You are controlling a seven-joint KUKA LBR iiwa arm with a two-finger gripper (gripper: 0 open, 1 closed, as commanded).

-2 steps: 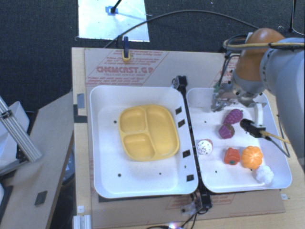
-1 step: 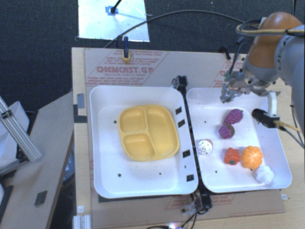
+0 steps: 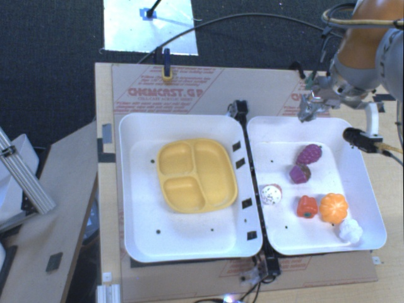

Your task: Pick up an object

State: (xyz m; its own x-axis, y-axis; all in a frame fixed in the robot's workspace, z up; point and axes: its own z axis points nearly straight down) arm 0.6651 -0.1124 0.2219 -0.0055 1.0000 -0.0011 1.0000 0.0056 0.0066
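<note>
Right white bin [image 3: 265,137]: 6 toys — purple grape bunch [image 3: 308,153], purple plum [image 3: 300,173], speckled white ball [image 3: 271,194], red pepper [image 3: 307,206], orange pumpkin [image 3: 333,207], white lump [image 3: 349,230] near the right rim. Left white bin [image 3: 136,169]: 1 yellow 3-compartment tray [image 3: 196,174]. Gripper [image 3: 307,110] hung above the right bin's far rim; grip cannot be told.

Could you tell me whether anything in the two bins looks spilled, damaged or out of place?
Nothing stands out. The yellow divided tray lies flat in the left bin, slightly rotated. The toy foods, including the orange pumpkin, sit loose and intact in the right bin.
</note>
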